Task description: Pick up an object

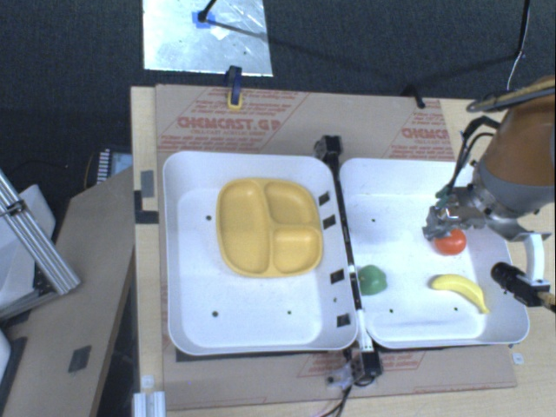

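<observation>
Camera view looks down on the counter (287, 111), brown with red lettering, and two white bins sit side by side on it. Left bin (187, 259) first: one item, a yellow divided plate (268, 227), lying flat near the middle with its three compartments bare.

Over to the right bin (395, 320), where the action is. Three things in here. A green piece (372, 279) sits low on the left, right by the wall that divides the two bins. A banana (460, 290) lies toward the near right corner, curving down to the right. Between them and further back, a red-orange tomato (450, 243) rests on the bin floor, just above the banana and well apart from the green piece.

And here's the arm (521, 159), reaching in from the right, orange band showing above the grey wrist. The gripper (448, 222) is down directly over the tomato, its metal tip right at the top of the fruit, seemingly touching it. Are the jaws apart or together? Can't tell from this angle; the wrist body and the shiny metal blur it. Whether the tomato is gripped can't be told either, and it looks to be sitting on the bin floor.

A black cable (340, 224) runs along the seam between the bins.
</observation>
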`<move>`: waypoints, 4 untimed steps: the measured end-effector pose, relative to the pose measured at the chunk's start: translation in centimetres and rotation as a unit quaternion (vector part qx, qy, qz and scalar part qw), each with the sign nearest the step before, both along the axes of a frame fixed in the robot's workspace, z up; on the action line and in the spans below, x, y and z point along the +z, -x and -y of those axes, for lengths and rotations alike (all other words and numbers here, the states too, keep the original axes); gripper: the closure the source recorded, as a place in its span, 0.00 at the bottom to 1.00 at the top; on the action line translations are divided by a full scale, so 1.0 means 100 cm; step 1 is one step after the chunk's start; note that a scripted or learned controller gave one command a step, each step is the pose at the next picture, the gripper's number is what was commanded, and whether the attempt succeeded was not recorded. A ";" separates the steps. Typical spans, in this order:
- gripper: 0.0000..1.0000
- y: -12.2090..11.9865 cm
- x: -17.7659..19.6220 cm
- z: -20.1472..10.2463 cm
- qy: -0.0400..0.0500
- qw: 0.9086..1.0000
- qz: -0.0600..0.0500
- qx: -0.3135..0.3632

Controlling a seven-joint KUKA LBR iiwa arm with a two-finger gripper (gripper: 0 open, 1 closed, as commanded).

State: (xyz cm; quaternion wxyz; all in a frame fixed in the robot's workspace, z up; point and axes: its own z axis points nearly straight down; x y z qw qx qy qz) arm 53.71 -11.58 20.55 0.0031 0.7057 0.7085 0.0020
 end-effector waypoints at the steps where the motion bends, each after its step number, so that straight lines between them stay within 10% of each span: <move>1: 1.00 -0.006 0.014 -0.050 -0.001 1.000 -0.002 0.002; 4: 1.00 -0.030 0.018 -0.207 -0.002 1.000 -0.002 0.003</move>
